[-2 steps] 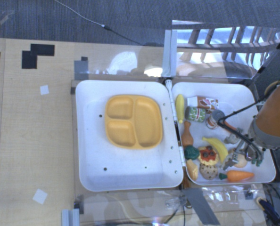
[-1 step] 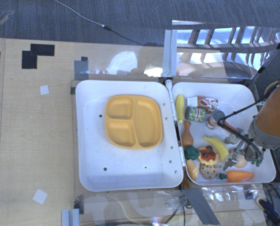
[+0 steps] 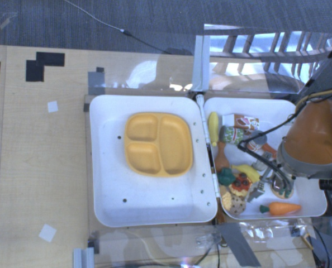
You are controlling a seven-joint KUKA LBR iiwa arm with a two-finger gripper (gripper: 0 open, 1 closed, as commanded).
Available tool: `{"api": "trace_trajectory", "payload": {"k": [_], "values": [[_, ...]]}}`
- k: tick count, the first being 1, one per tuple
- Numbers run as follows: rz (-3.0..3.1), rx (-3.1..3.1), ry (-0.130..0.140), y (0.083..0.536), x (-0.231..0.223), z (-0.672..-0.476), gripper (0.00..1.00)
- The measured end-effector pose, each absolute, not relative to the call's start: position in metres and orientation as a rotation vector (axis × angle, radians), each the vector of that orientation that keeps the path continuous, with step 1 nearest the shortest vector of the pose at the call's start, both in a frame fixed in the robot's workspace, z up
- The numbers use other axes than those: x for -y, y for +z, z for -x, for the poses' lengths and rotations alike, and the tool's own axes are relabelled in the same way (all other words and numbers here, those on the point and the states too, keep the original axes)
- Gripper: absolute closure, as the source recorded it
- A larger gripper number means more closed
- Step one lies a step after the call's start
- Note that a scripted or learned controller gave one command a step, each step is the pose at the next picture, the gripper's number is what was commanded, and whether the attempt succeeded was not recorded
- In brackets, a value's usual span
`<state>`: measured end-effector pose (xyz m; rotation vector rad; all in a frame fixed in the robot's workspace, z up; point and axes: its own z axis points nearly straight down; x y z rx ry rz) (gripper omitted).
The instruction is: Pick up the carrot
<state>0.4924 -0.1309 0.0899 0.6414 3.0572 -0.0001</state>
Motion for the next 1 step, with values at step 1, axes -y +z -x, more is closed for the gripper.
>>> {"api": "trace_trajectory", "payload": {"k": [1], "values": [[-0.760,-3.029,0.001,0.1835,0.1500,-0.5363,0.00]]}}
